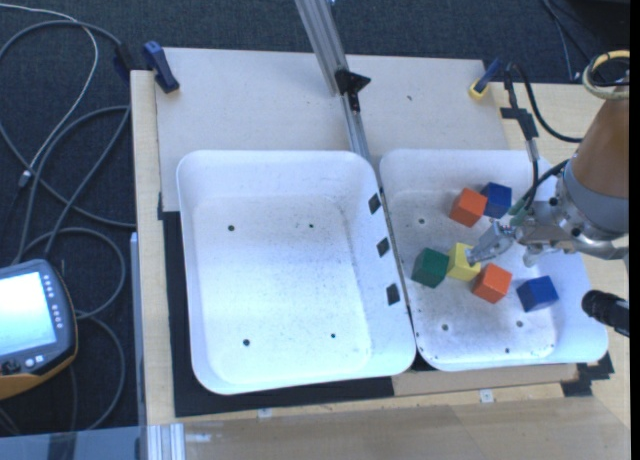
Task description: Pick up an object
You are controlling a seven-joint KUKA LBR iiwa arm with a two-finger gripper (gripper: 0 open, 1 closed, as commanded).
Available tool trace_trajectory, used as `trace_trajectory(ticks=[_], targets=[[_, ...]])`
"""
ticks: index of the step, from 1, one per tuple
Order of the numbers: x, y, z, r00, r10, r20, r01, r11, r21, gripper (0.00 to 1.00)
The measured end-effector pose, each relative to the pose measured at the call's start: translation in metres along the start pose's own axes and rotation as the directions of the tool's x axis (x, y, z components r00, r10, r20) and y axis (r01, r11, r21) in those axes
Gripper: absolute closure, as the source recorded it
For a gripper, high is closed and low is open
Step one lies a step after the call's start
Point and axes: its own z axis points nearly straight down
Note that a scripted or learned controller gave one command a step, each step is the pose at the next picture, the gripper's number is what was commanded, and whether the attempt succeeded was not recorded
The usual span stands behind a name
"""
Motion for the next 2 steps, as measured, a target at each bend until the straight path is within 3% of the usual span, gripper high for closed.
trace_trajectory(ticks=[1,2], targets=[[-0.012,-0.002,0.096,1.0,-0.001,0.004,0.001,1.0,-0.009,0.0],[0.011,0.051,0.127,1.0,-0.005,0.001,0.005,1.0,-0.002,0.0]])
